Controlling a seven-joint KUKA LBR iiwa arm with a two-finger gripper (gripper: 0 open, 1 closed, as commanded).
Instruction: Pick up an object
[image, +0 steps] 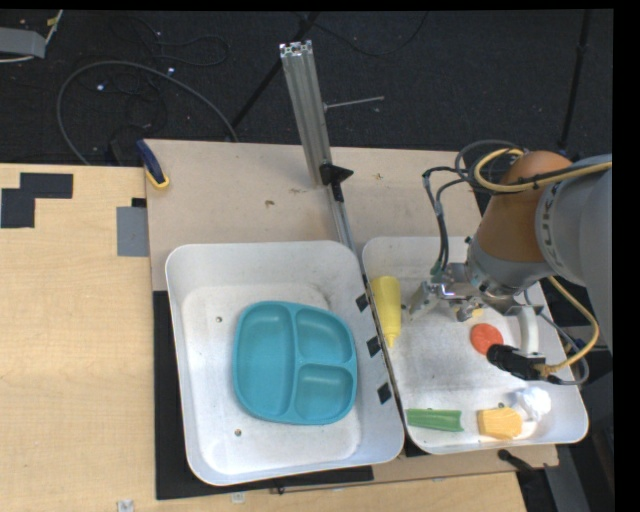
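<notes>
Camera view, from above at a slant. The landmark is the right-hand shallow white bin (420, 265). To its left, touching it along a shared edge, sits the left-hand shallow white bin (190, 300), which holds a turquoise plastic plate with three compartments (295, 362) near its middle. Inside the right-hand bin, a yellow elongated plastic object (387, 308) lies against the left wall, roughly along that wall. A green flat stick-shaped piece (434, 420) lies near the bin's front edge; just right of it is a yellow-orange chunky block (500, 424), with a small white lump (533, 403) beside that at the front right corner. A red-orange rounded object (486, 337) lies in the right half of the bin, near a black part of the arm's tooling. The grey arm with its orange band (515, 215) reaches in over the bin's back right portion. Its two-finger gripper (450, 292) hangs over the bin's back middle, between the yellow elongated object and the red-orange one; its metal parts are too small and cluttered to tell whether it is open or closed, and no object can be seen between them.
</notes>
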